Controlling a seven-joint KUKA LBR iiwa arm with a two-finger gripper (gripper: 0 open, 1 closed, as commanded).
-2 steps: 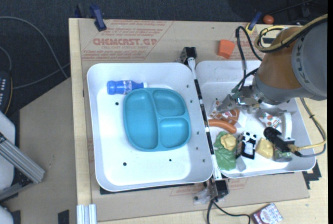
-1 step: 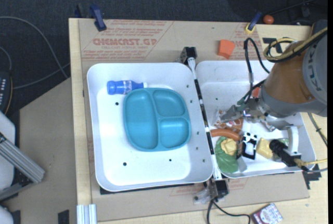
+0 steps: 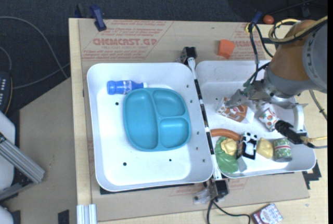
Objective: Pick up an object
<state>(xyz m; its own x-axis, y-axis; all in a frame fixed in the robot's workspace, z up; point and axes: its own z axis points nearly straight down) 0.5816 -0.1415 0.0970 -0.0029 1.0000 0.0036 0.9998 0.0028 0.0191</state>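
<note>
Pick-up, not yet done: my gripper (image 3: 250,94) low in the right bin (image 3: 218,69) by the snack packet (image 3: 232,110), jaws' state untellable, nothing seen lifted.

Turquoise plate (image 3: 156,118), blue bottle (image 3: 123,86), white bins (image 3: 104,134)

Right bin (image 3: 223,69) crowded — open floor (image 3: 112,145) beside plate (image 3: 156,118).
</note>
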